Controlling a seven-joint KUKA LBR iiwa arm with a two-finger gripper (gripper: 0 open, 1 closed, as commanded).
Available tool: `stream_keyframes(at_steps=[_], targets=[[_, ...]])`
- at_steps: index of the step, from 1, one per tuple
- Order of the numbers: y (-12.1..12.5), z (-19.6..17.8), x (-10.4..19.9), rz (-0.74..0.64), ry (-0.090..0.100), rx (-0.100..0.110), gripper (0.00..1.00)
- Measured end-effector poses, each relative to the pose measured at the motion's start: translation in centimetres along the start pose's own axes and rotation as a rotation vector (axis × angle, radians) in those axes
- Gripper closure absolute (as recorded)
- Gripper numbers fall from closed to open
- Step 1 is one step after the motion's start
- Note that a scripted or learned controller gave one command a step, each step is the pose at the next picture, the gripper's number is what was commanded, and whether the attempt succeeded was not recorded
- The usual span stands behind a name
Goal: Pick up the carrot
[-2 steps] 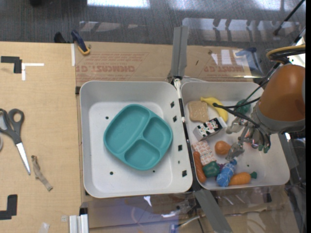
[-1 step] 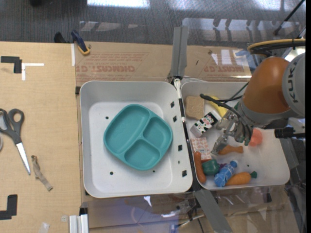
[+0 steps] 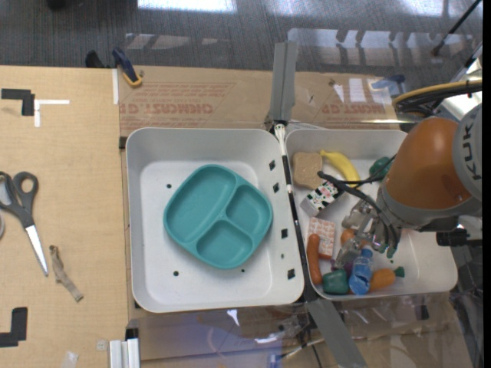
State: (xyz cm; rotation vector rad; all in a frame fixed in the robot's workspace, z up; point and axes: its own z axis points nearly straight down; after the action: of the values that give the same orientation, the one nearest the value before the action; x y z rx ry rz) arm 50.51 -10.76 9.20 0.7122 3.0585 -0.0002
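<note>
The carrot (image 3: pixel 386 277) lies at the near edge of the right bin (image 3: pixel 430 282), its green top pointing right, crowded by a blue bottle (image 3: pixel 360 273) and a green lump (image 3: pixel 334 282) on its left. My pincer (image 3: pixel 370 232) hangs just far of it over that heap, reaching in from the right; whether it is released or clenched I cannot tell, and nothing shows gripped. A sausage (image 3: pixel 314 256) lies left of the heap. The teal plate (image 3: pixel 219 216) sits apart in the left bin (image 3: pixel 146 205).
</note>
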Motion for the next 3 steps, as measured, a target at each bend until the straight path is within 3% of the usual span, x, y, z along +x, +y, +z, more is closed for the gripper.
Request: stream_keyframes(at_steps=[1,2,3], targets=[[2.7,0.1,-2.0,0.392,0.0,0.001,0.0],[2.7,-0.8,-2.0,0.39,0.0,0.002,1.0],[5.9,-10.0,5.3,0.027,0.001,0.0,1.0]])
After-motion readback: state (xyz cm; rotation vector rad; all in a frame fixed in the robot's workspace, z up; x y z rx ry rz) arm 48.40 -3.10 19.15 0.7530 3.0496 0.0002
